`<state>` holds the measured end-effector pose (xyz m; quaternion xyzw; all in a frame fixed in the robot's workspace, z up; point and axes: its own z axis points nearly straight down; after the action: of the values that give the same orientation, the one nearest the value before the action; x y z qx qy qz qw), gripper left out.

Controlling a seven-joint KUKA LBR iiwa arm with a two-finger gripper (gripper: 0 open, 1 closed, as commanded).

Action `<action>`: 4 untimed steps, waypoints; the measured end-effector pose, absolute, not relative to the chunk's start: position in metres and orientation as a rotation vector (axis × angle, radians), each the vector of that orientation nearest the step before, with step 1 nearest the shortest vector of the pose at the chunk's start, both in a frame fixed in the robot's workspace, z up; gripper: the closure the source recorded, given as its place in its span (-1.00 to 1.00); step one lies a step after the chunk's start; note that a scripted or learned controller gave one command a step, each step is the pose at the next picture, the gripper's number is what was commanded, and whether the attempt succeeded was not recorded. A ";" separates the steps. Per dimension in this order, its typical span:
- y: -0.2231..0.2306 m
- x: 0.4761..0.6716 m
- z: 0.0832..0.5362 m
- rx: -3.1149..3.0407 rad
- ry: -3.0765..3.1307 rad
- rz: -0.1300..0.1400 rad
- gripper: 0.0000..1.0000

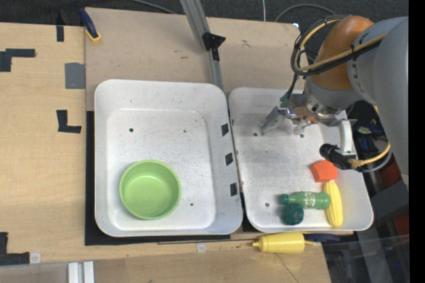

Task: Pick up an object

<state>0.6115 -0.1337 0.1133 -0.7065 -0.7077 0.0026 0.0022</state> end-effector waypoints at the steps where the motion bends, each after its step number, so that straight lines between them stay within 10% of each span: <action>1: -0.133 0.611 0.087 -2.218 -2.224 0.005 -1.00; 2: -0.132 0.611 0.098 -2.217 -2.224 0.004 1.00; 4: -0.142 0.613 0.205 -2.223 -2.224 -0.002 1.00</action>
<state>0.6135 -0.1420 0.2049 -0.7069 -0.7073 -0.0008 -0.0016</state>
